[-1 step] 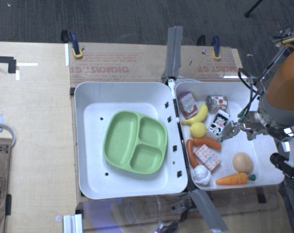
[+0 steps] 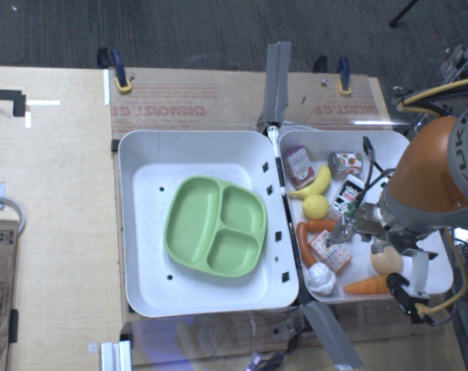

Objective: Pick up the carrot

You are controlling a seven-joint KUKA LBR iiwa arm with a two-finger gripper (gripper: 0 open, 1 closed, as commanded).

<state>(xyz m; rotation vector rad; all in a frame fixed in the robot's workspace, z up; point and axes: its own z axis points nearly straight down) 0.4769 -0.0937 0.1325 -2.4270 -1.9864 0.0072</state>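
The carrot (image 2: 366, 286) lies at the near edge of the right bin (image 2: 356, 140), orange, pointing left-right, just right of a white lumpy item (image 2: 320, 277); the grey arm (image 2: 431, 178) with its orange band reaches in from the right, and the claw (image 2: 348, 229) hangs over the bin's middle, above a red-and-white packet (image 2: 331, 252); whether it is open or closed I cannot tell, nor whether it has hold of anything. Farther in lie a banana (image 2: 317, 185), a lemon (image 2: 315, 205) and a small can (image 2: 345, 161). The left bin (image 2: 141, 207) holds a green plate (image 2: 215, 226) with 3 compartments.
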